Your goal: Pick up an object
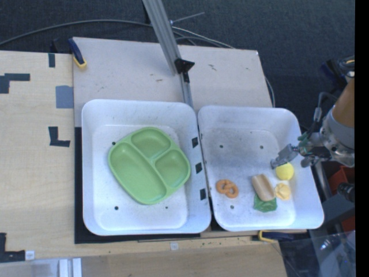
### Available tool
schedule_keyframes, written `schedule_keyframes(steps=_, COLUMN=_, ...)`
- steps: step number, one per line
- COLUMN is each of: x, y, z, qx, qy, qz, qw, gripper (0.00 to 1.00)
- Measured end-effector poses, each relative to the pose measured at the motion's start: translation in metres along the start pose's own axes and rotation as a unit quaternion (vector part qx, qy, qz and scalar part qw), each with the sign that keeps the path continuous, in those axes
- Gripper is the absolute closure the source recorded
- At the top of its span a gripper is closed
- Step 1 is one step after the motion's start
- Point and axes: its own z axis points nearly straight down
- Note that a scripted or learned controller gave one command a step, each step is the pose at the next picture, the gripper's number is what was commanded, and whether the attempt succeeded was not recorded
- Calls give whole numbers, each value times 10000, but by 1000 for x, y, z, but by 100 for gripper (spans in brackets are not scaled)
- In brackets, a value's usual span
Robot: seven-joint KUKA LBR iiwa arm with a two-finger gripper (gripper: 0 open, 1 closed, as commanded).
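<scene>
The right bin (242,126) holds several small items near its front right corner: an orange pretzel-like ring (226,188), a tan bread roll (262,187) lying on a green leafy piece (265,204), a round yellow ball (284,171) and a smaller pale yellow lump (282,190). My gripper (294,157) reaches in from the right, over the bin's right side. It hangs just above the yellow ball and slightly behind it. Its fingers stand apart and open, with nothing between them.
The left bin (92,154) carries a green divided plate (150,164). A grey metal pole (164,27) slants down to the seam between the bins at the back. Cables run across the dark floor behind the bench.
</scene>
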Motion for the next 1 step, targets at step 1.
schedule_keyframes(steps=1, x=0, y=0, z=0, qx=-2, qy=-2, qz=0, qw=10000, gripper=0)
